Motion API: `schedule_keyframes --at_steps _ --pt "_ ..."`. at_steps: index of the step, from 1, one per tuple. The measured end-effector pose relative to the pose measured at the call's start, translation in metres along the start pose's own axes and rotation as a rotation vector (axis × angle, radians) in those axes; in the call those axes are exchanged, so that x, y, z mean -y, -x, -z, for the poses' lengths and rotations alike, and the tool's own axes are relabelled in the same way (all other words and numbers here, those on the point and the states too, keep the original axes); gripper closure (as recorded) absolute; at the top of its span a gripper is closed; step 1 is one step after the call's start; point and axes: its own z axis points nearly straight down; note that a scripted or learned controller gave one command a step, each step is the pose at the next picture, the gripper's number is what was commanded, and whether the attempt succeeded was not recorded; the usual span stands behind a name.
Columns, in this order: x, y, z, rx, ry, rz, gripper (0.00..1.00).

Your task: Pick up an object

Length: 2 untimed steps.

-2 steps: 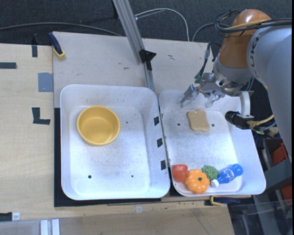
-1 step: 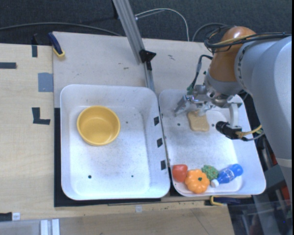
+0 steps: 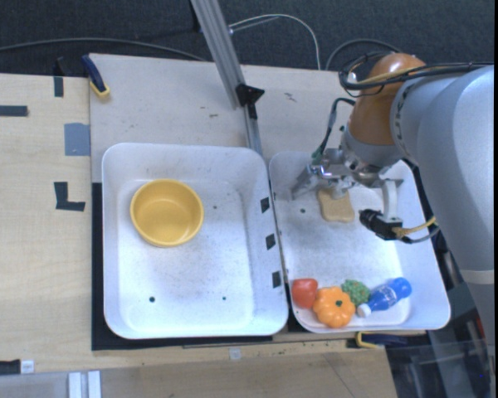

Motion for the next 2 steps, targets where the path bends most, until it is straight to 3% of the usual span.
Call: schedule_keyframes --at_steps 1,2 --pt "-0.001 -0.001 0.012 -0.001 0.003 0.002 1.00" --pt "-0.006 -0.004 0.075 -0.003 0.000 0.000 1.00"
